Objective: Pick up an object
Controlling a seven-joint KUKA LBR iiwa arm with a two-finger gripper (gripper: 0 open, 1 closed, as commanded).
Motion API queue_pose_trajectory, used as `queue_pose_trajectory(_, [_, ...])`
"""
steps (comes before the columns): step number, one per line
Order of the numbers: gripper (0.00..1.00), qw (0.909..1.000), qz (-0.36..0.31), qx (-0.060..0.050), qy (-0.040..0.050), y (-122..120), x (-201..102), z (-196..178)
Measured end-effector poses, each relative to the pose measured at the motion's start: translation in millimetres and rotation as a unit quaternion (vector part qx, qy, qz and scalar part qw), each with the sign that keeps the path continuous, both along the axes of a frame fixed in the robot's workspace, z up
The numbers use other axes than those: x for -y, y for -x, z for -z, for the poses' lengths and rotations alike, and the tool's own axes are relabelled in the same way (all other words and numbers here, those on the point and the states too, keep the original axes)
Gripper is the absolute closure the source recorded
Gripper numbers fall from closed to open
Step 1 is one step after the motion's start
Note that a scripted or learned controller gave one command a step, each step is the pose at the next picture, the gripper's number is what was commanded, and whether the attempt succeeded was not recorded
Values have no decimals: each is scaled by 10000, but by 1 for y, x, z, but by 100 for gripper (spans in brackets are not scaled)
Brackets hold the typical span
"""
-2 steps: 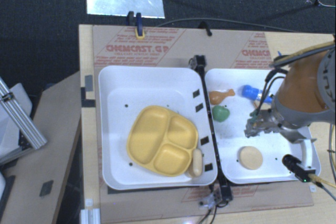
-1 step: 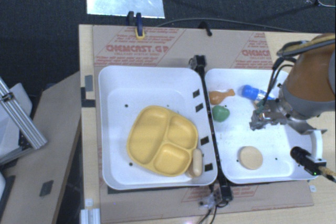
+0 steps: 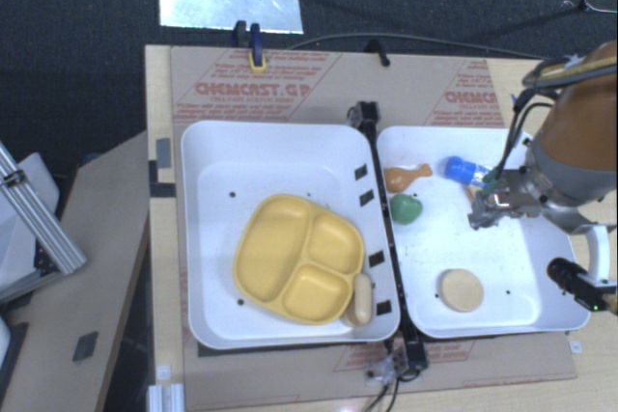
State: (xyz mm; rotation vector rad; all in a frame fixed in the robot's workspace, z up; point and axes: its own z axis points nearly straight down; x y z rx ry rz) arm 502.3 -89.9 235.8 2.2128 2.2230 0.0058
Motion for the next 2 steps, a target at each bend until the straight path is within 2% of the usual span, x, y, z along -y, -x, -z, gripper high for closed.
queue_pose_trajectory(2, [100,10000,-25,-24,-18,12,-113,3])
